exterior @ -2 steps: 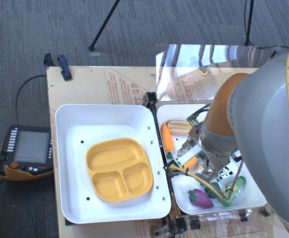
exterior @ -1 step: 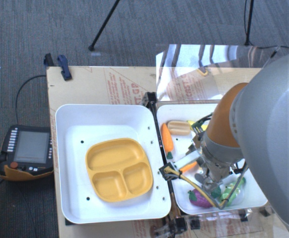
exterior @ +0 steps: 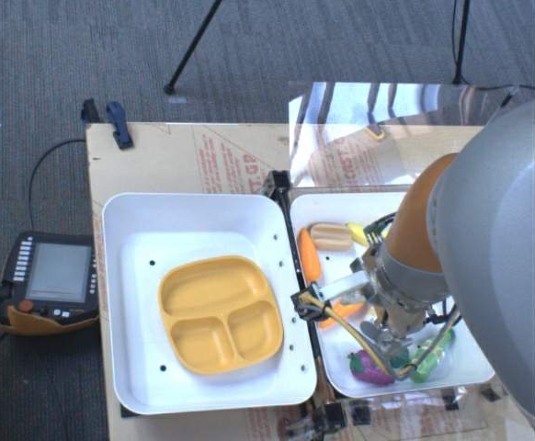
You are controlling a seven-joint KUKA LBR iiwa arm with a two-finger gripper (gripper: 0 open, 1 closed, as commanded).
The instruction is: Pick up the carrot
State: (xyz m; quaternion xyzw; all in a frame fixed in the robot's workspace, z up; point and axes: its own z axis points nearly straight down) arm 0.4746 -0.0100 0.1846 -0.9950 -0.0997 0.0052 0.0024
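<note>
Camera view looks down at a slant on two white bins side by side on the counter [exterior: 194, 159]. In the left bin [exterior: 130, 246] we see a yellow divided plate [exterior: 220, 313] lying flat, apart from the other things, which suggests a place to set items down. The carrot [exterior: 310, 255] lies in the right bin [exterior: 474, 361] along its left wall, beside a tan bread-like roll [exterior: 332, 237] and well apart from a purple toy [exterior: 370, 366] and a green one [exterior: 430, 356] near the front edge.

We see the arm bent over the right bin, with the pincer [exterior: 381, 338] lower in the bin than the carrot, near the purple toy. We cannot tell how the pincer is set, since the wrist hides it. We judge the carrot is not yet picked.

Reddish printing runs over the counter's board, but we cannot read it. A handheld control unit [exterior: 51, 283] rests on the floor at left; its screen is illegible.
</note>
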